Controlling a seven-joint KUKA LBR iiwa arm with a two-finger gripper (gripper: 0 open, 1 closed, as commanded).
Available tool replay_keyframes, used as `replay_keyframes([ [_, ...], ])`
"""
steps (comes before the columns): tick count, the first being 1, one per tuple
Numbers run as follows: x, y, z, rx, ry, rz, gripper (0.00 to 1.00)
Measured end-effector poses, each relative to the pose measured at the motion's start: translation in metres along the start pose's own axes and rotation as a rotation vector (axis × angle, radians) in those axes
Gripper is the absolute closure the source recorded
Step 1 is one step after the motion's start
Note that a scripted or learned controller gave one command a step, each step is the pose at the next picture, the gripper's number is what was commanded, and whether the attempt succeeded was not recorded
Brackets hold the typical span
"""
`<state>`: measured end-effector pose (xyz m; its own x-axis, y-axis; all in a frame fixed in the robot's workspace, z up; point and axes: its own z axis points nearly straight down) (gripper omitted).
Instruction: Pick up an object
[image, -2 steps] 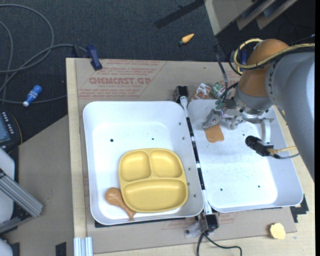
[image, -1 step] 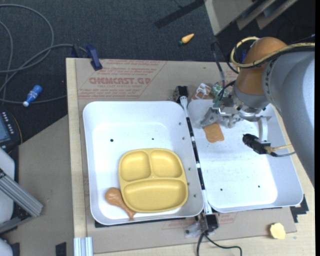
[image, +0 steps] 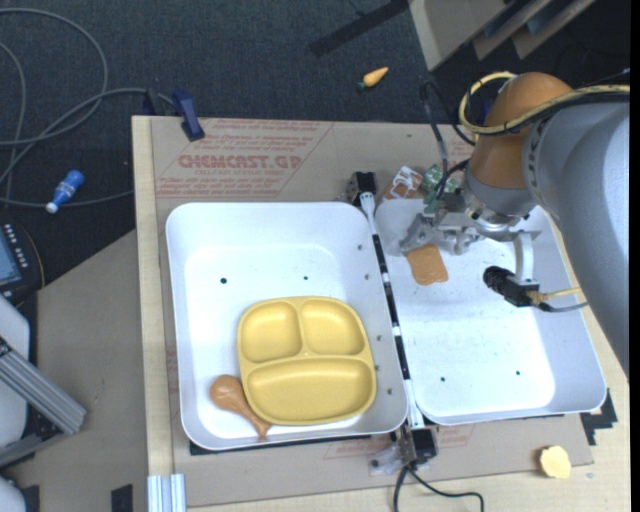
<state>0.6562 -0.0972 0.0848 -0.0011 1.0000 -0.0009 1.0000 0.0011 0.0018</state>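
A flat tan piece shaped like a slice of toast lies in the right bin, near its back left corner. My gripper hangs just over the slice's far edge, reaching in from the right; whether it touches the slice cannot be made out. In the left bin sits a yellow divided plate, with an orange-brown drumstick toy against its lower left side.
A small white and orange item lies just behind the right bin's back rim. A yellow lump rests on the bench at the front right. The ridge between the two bins runs close to the slice.
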Motion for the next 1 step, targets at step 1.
replay_keyframes([
  [1,-0.0036,0.0069,-0.0002,-0.001,0.000,-0.001,0.00],
])
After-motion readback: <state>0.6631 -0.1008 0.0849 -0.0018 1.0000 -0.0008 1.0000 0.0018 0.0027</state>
